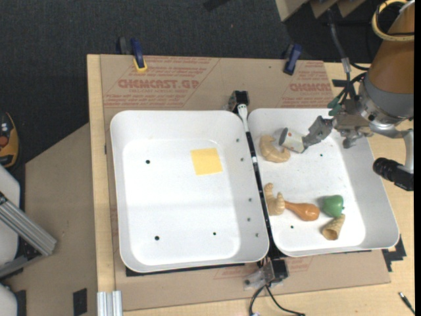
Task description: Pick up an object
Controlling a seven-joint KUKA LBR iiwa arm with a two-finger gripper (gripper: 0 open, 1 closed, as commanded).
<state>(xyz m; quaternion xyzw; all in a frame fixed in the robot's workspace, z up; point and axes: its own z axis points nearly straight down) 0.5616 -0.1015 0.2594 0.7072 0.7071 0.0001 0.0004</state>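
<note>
My gripper (pixel 289 139) hangs low in the far part of the right bin (pixel 358 176), its tip right beside a tan, croissant-like pastry (pixel 272 151) near the bin's left wall. Whether it touches the pastry I cannot tell. Nearer the front of the same bin lie a brown chicken drumstick (pixel 295 209), a green pepper (pixel 333 205) and a small tan cone (pixel 333 228). A flat yellow square (pixel 206 161) rests in the left bin (pixel 131 176), toward its far side.
The grey arm with its orange band (pixel 395 64) comes in from the upper right over the right bin's far corner. Both bins sit on a brown board (pixel 197 78) held by blue clamps (pixel 137 51) at the far edge.
</note>
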